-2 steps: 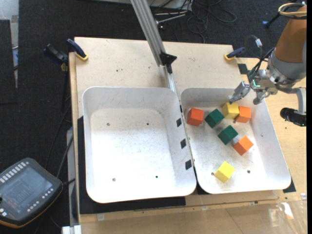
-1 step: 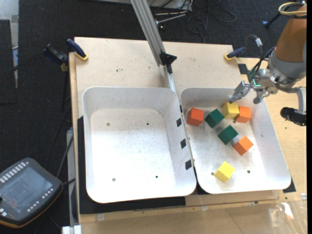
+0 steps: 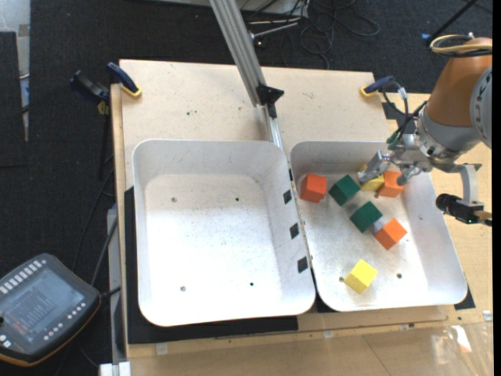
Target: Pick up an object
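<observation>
You see the gripper [image 3: 383, 172] low in the right bin [image 3: 438, 280], at an orange block [image 3: 392, 183] (yellow one [image 3: 374, 184] beside); its fingers' state is unclear.

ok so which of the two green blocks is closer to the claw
The upper green block, the one beside the orange block near the bin's back. It sits just left of the claw, while the other green block lies lower, toward the bin's middle.

Left bin [image 3: 156, 233] wide open — free passage. Right bin [image 3: 438, 276] crowded at frame upper right: orange cube [image 3: 314, 187], two green cubes [image 3: 344, 189], orange [image 3: 391, 233] close together. Yellow cube [image 3: 361, 276] alone lower down — room around it.
</observation>
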`<state>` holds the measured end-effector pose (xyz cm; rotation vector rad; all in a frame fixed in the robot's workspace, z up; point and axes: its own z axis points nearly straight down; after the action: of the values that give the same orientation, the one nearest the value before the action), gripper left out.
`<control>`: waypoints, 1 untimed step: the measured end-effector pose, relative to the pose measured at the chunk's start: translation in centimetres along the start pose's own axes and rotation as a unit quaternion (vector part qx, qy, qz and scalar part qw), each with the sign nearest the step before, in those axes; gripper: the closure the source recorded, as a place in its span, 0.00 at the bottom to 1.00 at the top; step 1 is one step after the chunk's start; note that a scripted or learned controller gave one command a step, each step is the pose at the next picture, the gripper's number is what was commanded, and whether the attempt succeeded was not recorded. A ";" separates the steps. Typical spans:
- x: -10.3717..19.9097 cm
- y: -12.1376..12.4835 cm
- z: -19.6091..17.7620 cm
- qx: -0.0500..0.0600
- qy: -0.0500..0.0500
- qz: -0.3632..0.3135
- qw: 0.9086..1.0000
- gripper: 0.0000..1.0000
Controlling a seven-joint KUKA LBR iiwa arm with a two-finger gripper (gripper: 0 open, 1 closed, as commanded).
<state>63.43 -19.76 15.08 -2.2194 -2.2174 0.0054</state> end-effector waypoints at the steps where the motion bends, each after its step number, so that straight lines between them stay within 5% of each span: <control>1: -0.2 0.6 2.5 -0.013 -0.004 -0.001 1.000 0.00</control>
<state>64.06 -19.92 12.59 -2.2346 -2.2355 -0.0157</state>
